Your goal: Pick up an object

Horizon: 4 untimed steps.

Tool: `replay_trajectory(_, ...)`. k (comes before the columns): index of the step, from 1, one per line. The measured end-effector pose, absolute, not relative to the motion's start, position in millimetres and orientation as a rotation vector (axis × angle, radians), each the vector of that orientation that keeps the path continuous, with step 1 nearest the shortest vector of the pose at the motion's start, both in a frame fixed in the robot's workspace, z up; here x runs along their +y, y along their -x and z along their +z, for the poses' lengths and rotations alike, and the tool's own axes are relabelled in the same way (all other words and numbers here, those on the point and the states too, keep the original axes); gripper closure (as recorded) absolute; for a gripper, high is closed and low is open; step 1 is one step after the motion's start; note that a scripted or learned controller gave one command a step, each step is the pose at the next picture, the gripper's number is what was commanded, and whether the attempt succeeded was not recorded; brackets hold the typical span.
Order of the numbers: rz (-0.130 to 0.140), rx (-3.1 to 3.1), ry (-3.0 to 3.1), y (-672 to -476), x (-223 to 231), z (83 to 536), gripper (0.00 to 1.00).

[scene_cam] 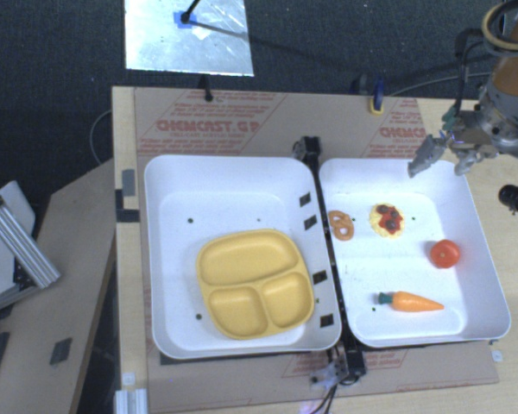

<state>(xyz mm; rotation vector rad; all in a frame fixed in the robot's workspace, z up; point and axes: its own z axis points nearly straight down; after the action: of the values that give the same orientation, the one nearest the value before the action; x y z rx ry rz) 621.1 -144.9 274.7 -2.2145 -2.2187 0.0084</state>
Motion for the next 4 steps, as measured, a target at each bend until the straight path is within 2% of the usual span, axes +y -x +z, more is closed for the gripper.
replay_trajectory(1,-0.001,-2.227,2.218,-623.0,-144.6,281.1,0.0)
replay_trajectory(2,0.002,-2.228,2.214,-630.7,-139.7,223.3,0.0)
replay_trajectory(4,0.002,-2.222,2.219,-626.0,-146.2,135.5,0.0)
